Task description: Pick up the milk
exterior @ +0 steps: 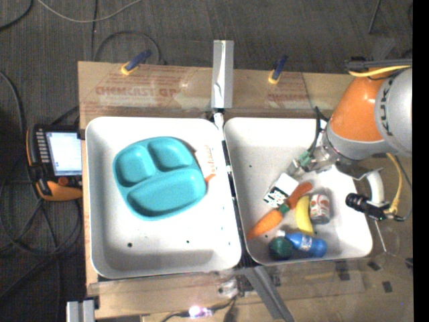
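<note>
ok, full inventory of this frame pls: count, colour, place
bins: 2, white, side by side on bench
divided plate: 1, teal, left bin
milk carton: 1, white, right bin, by the carrot's top
carrot: 1, orange, right bin, centre
banana: 1, yellow, right of carrot
can: 1, red and white, right of banana
blue bottle: 1, right bin, front
green item: 1, beside bottle
handheld pendant: 1, orange, left of bins
gripper: 1, above the milk carton

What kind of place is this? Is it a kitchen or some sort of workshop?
Most likely a robotics lab, not a kitchen. A robot arm reaches over two white bins clamped to a bench, loose cables trail across the carpet, and a handheld control screen sits beside the bench.
</note>
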{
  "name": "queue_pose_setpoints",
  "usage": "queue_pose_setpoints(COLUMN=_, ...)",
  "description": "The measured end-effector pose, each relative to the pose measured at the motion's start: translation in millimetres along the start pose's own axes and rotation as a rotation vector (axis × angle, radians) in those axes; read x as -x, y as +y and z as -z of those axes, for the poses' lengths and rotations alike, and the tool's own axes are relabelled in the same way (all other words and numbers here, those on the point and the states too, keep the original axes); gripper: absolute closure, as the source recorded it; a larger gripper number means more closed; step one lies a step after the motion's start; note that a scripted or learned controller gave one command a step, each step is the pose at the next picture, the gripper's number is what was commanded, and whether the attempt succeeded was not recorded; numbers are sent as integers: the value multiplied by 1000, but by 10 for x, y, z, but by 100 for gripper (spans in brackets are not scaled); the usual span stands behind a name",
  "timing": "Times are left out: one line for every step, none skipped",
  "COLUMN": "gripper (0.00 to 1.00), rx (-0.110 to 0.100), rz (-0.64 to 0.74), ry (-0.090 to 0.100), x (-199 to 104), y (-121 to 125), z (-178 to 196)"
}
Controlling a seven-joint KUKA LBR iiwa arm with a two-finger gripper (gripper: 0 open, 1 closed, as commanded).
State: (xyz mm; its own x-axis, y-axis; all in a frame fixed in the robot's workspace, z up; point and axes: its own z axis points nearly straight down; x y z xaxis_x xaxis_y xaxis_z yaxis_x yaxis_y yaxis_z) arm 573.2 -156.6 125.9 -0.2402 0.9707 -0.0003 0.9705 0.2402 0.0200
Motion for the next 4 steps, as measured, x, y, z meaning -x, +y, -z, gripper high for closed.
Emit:
queue_pose_setpoints(gripper=100, rx=-22, rz=79, ry=1, x=-242, y=316, z=945)
queue_pose_setpoints(gripper=0, rx=-23, rz=78, ry=1, x=-240, y=313, z=942)
queue_pose_setpoints(gripper=0, rx=-24, rz=105, ry=3, x=-374, y=-103, z=150)
queue_pose_setpoints(gripper=0, rx=-14, rz=200, ry=-2, x=-379, y=-88, z=-368)
